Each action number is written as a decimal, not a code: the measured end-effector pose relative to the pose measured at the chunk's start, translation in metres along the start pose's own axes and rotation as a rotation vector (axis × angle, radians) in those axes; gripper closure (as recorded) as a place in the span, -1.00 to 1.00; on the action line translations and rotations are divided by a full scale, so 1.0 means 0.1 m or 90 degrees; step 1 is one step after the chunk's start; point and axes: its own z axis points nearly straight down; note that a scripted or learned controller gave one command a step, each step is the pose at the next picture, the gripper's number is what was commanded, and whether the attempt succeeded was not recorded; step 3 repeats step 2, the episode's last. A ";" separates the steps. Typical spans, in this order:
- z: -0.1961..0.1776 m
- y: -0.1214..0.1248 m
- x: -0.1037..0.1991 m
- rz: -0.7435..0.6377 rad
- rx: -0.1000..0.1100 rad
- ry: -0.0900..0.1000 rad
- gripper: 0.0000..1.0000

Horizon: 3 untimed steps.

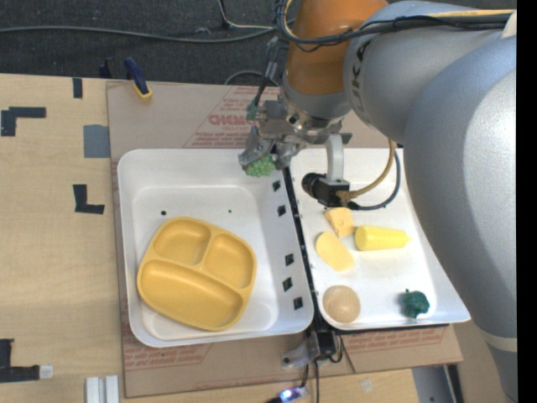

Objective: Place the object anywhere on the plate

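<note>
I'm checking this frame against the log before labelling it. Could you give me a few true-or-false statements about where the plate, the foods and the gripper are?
1. The yellow divided plate lies in the left bin. True.
2. A green item sits at the gripper, above the left bin's far right corner. True.
3. The green item already rests on the plate. False: it is up by the gripper, well clear of the plate.
4. The right bin holds several yellow pieces, a round beige item and a small dark green item. True.
5. The plate has food in its compartments. False: nothing lies in them.
</note>
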 end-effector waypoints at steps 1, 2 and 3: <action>0.24 0.13 0.54 0.001 0.000 -0.001 1.00; 0.22 0.13 0.51 0.003 0.000 -0.001 -1.00; 0.22 0.13 0.51 0.003 0.000 -0.001 -1.00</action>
